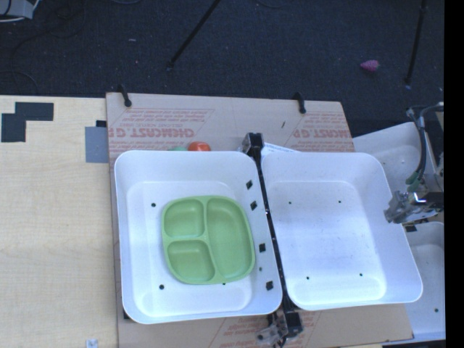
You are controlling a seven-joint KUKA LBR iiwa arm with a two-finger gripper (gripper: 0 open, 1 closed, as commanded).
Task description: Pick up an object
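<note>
Overhead, 2 white bins (319, 296) on cardboard (225, 125), green tray (208, 239) left, dark carpet (239, 35) behind, jaws (407, 207) state unclear

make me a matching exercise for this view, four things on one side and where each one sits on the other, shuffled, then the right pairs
Things:
1. green divided plate
2. orange object
3. end effector
4. pink object

Places:
A. on the dark floor beyond the bench
B. at the right bin's right rim
C. inside the left bin
D. behind the left bin's far rim

Pairs: 1-C, 2-D, 3-B, 4-A
</note>
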